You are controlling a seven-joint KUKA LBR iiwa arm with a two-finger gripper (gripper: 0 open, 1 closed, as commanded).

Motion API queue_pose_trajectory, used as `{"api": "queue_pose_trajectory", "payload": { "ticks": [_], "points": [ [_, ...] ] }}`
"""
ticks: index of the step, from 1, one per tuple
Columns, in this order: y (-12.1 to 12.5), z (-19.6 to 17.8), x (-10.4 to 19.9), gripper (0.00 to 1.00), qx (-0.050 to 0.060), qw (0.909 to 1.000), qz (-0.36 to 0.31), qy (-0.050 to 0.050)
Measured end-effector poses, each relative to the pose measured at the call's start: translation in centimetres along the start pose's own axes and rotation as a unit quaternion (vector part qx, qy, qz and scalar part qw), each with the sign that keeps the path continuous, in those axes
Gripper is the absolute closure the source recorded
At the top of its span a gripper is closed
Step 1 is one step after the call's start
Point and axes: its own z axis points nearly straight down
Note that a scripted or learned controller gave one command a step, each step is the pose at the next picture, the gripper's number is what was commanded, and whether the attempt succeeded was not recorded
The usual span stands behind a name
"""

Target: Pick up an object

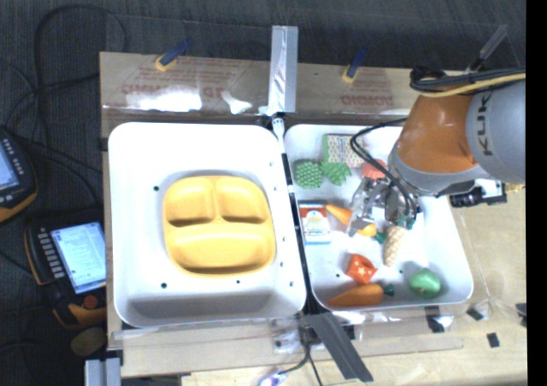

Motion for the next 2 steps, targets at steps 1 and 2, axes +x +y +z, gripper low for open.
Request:
{"api": "queue_pose_trajectory", "payload": {
  "ticks": [1, 2],
  "points": [
    [6.9, -10.8, -4.2, 1.00, 0.001, 0.9998, 0.018, 0.008],
    [13.5, -12.6, -5.5, 1.00, 0.001, 0.9999, -0.012, 0.008]
  ]
}}
